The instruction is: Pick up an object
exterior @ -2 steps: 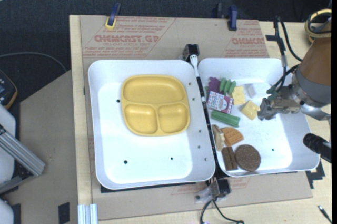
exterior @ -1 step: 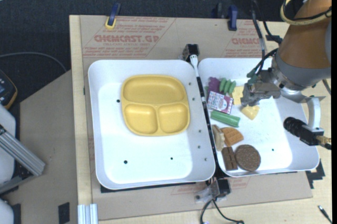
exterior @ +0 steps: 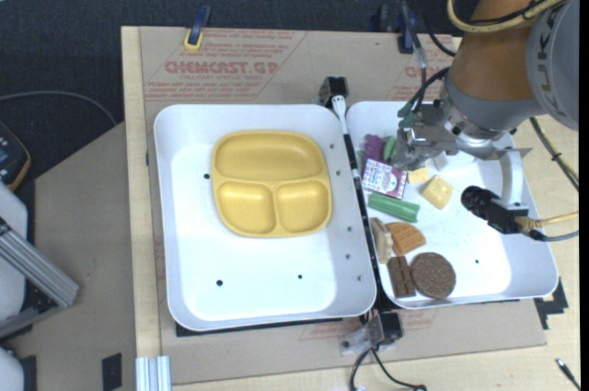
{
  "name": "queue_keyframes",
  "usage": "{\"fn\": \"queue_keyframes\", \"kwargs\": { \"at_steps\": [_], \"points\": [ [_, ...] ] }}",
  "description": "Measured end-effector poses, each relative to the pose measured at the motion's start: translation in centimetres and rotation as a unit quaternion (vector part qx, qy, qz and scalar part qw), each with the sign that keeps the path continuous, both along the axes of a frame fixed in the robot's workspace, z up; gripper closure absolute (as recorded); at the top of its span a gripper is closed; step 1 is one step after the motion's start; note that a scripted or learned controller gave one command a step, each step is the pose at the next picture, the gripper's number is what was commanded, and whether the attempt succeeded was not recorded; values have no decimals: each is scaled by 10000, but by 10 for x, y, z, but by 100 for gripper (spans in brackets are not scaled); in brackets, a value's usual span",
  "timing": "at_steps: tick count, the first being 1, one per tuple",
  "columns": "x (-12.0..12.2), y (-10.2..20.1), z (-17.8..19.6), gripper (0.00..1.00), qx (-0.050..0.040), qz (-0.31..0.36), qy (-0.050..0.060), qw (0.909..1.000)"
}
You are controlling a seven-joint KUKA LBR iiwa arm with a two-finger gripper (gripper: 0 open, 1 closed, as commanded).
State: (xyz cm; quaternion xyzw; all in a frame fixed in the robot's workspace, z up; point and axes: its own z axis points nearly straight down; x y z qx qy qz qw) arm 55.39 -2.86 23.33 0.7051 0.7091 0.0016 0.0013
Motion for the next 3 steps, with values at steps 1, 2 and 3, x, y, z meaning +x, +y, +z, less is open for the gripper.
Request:
{"fn": "queue_keyframes", "kwargs": {
  "at_steps": [1, 2, 3],
  "points": [
    [17, 19, -5, 100, -6, -16, 2, 10000],
    [17, 22, -5, 100, -6, -27, 12, 10000],
    [15, 18, -9, 100, -4, -33, 29, 10000]
  ]
}}
